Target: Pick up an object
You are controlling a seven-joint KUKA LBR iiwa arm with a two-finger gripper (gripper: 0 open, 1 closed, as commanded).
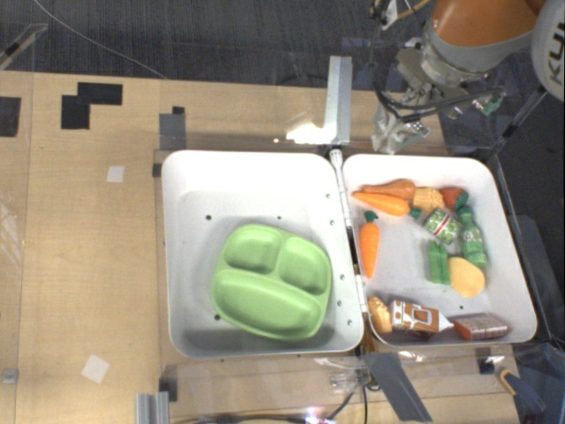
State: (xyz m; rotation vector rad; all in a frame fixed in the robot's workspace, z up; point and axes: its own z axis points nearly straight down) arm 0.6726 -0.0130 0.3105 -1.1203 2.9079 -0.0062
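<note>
My gripper (399, 136) hangs just beyond the far edge of the right bin (516, 263), above the bench, open with nothing between its pale fingers. Inside that bin lie a large carrot (385, 199) at the far left, a smaller carrot (369, 247) along the left wall, a yellow corn piece (428, 199), a red item (453, 196), several green packets (441, 226), a yellow lemon (467, 277), a brown sauce bottle (413, 318) and a brown block (481, 327) at the near edge.
The left bin (190, 237) holds a green divided plate (272, 281). A metal upright post (338, 104) stands at the far end of the divider between the bins, left of the gripper. Cables hang off the arm's wrist (459, 60).
</note>
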